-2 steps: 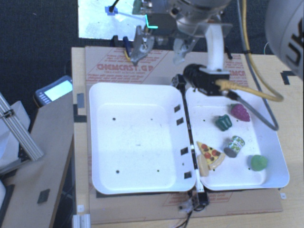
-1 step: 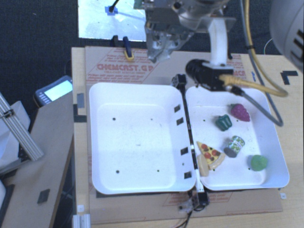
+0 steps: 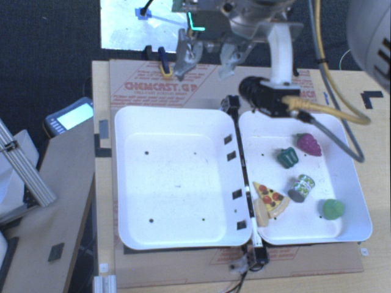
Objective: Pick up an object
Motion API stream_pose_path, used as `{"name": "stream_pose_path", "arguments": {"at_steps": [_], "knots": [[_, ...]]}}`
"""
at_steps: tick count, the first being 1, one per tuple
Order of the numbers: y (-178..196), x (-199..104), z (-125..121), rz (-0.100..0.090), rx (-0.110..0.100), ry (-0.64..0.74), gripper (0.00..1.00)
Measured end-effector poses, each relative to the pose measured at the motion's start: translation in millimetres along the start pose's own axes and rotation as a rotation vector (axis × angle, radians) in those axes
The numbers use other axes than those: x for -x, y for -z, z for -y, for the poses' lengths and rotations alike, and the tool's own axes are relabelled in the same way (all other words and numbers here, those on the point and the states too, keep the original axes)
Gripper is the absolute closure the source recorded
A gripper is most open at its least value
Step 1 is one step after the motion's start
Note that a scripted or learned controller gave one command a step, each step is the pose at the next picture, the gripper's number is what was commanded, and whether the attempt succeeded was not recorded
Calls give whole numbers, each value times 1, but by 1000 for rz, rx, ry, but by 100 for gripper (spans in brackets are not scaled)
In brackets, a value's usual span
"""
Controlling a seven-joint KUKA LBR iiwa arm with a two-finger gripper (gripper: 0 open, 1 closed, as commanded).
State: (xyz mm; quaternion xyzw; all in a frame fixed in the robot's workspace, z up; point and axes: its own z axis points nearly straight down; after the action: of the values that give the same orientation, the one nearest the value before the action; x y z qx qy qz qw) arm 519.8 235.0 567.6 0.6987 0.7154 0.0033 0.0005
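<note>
While the pincer (image 3: 204,61) hangs open and empty at the far edge, you should bring it squarely over the right bin's (image 3: 351,157) purple grapes (image 3: 309,144).

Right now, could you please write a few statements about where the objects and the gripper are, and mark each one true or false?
1. The pizza slice lies in the right bin, by its left wall. True.
2. The purple grapes lie in the left bin. False: they are in the right bin.
3. The gripper is above the cardboard behind the bins, holding nothing. True.
4. The green ball is touching the green pepper. False: they lie apart, with the small can between them.
5. The small can is between the gripper's fingers. False: it lies in the right bin.
</note>
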Motion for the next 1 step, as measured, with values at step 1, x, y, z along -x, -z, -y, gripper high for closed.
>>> {"name": "stream_pose_path", "arguments": {"at_steps": [1], "knots": [[11, 0, 0, -1, 2, 4, 100]]}}
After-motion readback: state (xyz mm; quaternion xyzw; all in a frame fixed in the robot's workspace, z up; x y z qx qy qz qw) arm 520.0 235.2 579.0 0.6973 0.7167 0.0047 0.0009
